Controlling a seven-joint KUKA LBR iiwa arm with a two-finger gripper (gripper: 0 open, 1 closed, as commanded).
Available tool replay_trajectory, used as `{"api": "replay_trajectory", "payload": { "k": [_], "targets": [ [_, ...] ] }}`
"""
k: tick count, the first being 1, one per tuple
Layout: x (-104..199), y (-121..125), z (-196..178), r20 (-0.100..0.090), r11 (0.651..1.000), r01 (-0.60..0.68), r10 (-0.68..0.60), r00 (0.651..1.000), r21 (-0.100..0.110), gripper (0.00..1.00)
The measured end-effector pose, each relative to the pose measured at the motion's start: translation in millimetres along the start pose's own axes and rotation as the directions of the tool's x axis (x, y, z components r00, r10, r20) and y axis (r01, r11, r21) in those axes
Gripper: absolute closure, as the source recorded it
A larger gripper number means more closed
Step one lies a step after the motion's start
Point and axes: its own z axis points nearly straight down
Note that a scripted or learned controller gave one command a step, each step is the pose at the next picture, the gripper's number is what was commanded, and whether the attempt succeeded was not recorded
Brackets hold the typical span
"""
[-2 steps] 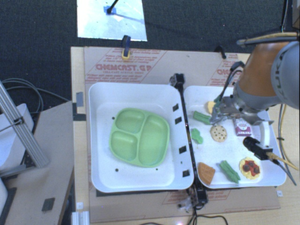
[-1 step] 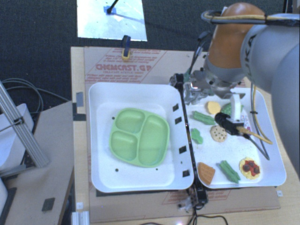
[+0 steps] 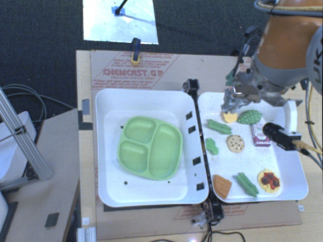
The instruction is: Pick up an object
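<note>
End effector (image 3: 231,106) low in the right bin (image 3: 298,183), tip down on or just above the yellow piece (image 3: 230,117) at the bin's far left corner; open or closed, cannot tell. Nothing seen lifted. Just beside: green leafy piece (image 3: 250,117), green pod (image 3: 219,126), cookie (image 3: 235,143), pink packet (image 3: 260,134). Farther forward: orange wedge (image 3: 221,185), second green pod (image 3: 247,183), small pizza (image 3: 269,180). Left bin (image 3: 108,135) with green divided plate (image 3: 150,147). Judged early: reach made, grasp and lift not yet done.

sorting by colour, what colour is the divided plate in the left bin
Light green: the divided plate shows best in the camera view.
</note>
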Motion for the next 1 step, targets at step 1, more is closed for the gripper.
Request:
{"api": "replay_trajectory", "payload": {
  "k": [1],
  "targets": [
    [51.3,-25.9,139.3,0.0,1.0,0.005,-0.005,1.0,0.019,1.0]
  ]
}}
